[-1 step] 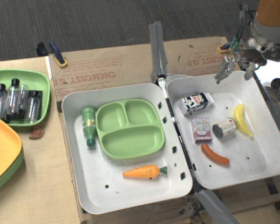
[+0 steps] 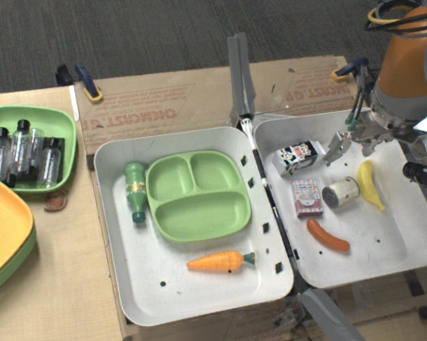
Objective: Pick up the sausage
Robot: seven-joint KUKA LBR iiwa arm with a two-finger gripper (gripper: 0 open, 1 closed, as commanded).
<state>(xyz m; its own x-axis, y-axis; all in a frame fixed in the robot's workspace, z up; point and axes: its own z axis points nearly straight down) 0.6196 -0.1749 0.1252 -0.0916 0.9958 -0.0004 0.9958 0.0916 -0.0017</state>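
Observation:
The sausage [image 2: 327,235], reddish-orange and slightly curved, lies on the floor of the right bin [image 2: 414,252], toward its front and left of centre. My gripper [image 2: 350,146] hangs over the back of that bin, above and behind the sausage and well apart from it. Its fingers are spread open with nothing between them. One fingertip [image 2: 331,154] points toward the black-and-white carton [image 2: 298,155].
In the right bin, a silver can [image 2: 340,192], a banana [image 2: 370,183] and a pink box [image 2: 306,197] lie just behind the sausage. The left bin [image 2: 136,295] holds a green divided plate [image 2: 198,195], a green bottle [image 2: 136,191] and a carrot [image 2: 220,262].

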